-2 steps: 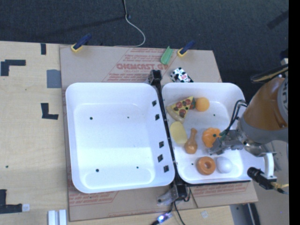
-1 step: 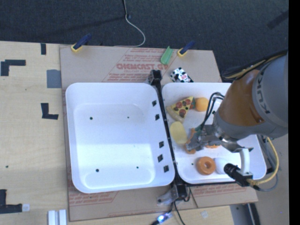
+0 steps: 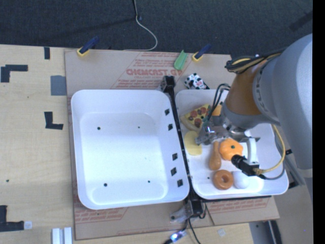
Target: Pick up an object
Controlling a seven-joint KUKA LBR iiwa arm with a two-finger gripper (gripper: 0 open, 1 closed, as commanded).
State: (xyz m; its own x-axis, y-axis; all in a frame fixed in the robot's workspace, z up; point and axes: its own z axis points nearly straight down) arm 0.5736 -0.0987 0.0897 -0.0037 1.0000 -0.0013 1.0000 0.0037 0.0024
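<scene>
One fixed camera is looking down at a slant on both white bins point(image 3: 81, 136), arm point(image 3: 284, 85) entering from right.

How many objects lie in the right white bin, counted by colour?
Orange or brown: 3, the round orange fruit, the long brown bread piece and the brown ring doughnut
Pale yellow: 1, the flat pale yellow disc
Mixed colours: 1, the pizza slice
White: 1, the small white ball
Total: 6

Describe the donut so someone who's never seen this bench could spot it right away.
Find the right-hand white bin, the one the arm reaches into. Near its front edge lies the donut, a brown ring with a hole, beside a white ball and just below an elongated orange-brown piece.
</scene>
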